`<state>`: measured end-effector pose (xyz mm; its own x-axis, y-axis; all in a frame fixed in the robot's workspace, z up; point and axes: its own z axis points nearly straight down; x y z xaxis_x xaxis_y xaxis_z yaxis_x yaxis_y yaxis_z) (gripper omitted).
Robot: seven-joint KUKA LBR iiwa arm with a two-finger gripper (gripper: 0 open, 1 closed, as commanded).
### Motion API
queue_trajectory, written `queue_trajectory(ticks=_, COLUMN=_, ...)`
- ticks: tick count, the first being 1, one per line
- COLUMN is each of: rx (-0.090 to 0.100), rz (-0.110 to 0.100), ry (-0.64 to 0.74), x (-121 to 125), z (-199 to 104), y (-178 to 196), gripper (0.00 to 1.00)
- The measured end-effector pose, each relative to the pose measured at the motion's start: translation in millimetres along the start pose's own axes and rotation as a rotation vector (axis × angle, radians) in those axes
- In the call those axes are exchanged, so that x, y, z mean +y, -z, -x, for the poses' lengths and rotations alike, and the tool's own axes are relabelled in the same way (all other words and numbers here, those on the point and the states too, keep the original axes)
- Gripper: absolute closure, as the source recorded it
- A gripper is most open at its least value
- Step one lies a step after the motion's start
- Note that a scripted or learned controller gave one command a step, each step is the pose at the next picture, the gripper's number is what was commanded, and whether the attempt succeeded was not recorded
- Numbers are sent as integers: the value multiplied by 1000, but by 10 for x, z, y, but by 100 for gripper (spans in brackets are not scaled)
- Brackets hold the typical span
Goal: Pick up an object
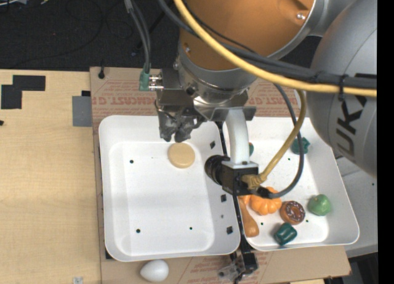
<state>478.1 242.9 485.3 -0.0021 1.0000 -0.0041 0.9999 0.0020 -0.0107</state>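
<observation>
Tan disc (181,155), orange pumpkin (266,204), green pepper (319,204), 2 white bins (123,215).

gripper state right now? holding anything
gripper: cannot be told whether open or closed; it sits over the left bin, just above the round tan disc, and nothing is seen held in it.

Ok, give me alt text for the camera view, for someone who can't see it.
A grey robot arm's pincer hangs just above a round tan disc in the left white bin. The right bin holds an orange pumpkin, a chocolate donut and green toys; a white egg lies outside.
</observation>
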Motion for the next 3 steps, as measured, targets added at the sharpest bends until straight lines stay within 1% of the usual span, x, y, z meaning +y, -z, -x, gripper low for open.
queue_trajectory(ticks=1, rx=4, rz=11, ry=0, x=-27, z=0, y=546, gripper=100)
queue_trajectory(ticks=2, rx=2, rz=4, ry=8, x=-34, z=-12, y=516, gripper=100)
queue_trajectory(ticks=3, rx=2, rz=9, ry=-3, x=527, z=-7, y=521, gripper=100)
